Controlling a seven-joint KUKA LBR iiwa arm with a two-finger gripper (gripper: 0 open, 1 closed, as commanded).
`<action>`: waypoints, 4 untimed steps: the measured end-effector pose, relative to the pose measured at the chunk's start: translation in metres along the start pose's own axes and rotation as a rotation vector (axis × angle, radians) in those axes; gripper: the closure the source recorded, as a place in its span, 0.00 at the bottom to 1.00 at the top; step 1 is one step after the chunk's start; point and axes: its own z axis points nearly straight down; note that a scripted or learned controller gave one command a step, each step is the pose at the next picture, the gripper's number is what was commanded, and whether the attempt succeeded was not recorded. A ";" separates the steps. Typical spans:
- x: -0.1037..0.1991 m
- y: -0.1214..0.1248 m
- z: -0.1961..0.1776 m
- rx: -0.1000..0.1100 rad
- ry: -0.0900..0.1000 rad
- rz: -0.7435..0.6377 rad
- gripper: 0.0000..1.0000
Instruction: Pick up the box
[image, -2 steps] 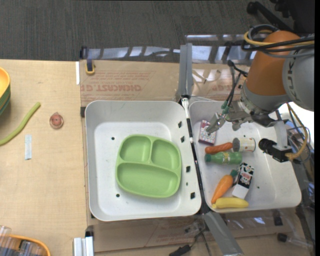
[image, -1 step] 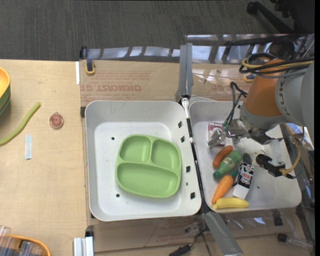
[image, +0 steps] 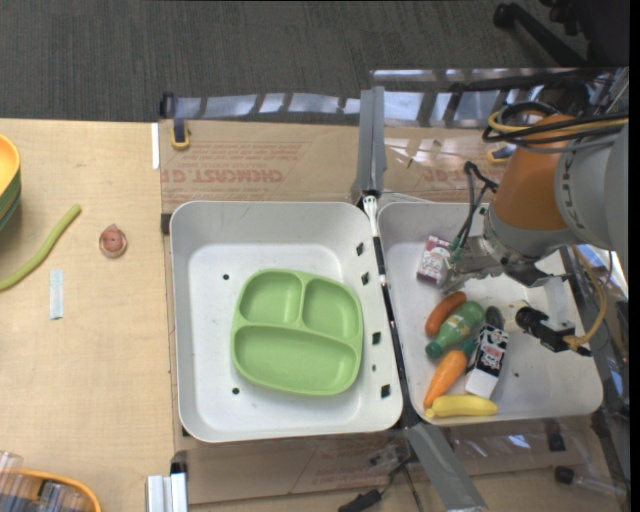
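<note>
A small pink and white box lies at the back left of the right bin. My gripper hangs low over that bin, just right of the box and close against it. The grey wrist and the orange band rise behind it to the upper right. No object shows lifted off the bin floor.
Near the gripper lie an orange sausage-shaped piece, a green bottle, a carrot, a banana and a black-and-white carton. The left bin holds a green divided plate.
</note>
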 end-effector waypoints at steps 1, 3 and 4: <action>0.000 0.001 0.000 -0.001 0.000 -0.001 0.00; -0.008 0.025 -0.001 -0.005 -0.002 -0.008 1.00; 0.037 0.071 -0.093 -0.004 -0.002 0.012 1.00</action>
